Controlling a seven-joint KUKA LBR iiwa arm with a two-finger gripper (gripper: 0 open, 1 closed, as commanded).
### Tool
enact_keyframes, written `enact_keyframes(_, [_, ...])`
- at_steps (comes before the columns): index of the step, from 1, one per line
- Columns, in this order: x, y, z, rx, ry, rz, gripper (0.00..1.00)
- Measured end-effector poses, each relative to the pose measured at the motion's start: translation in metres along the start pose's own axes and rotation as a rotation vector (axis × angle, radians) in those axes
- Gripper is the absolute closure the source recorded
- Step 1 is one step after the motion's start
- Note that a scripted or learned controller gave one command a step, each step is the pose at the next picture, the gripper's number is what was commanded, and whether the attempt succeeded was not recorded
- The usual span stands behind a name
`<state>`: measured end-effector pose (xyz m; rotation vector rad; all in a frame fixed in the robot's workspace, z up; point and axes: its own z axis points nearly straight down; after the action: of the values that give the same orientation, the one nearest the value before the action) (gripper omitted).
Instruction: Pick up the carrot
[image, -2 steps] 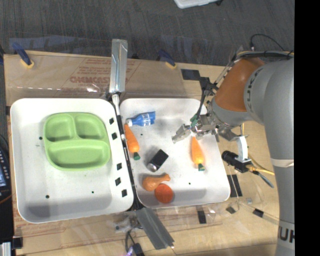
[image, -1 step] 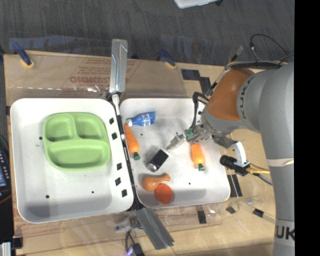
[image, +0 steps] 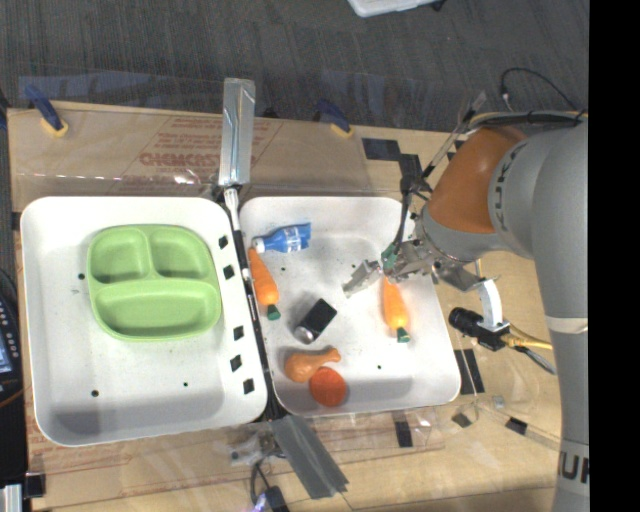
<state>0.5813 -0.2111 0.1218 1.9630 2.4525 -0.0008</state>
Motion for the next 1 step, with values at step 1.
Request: enact_keyframes(1, [0.0049,-0.0061,0.0297,0.002,0.003,-0.123,0.0])
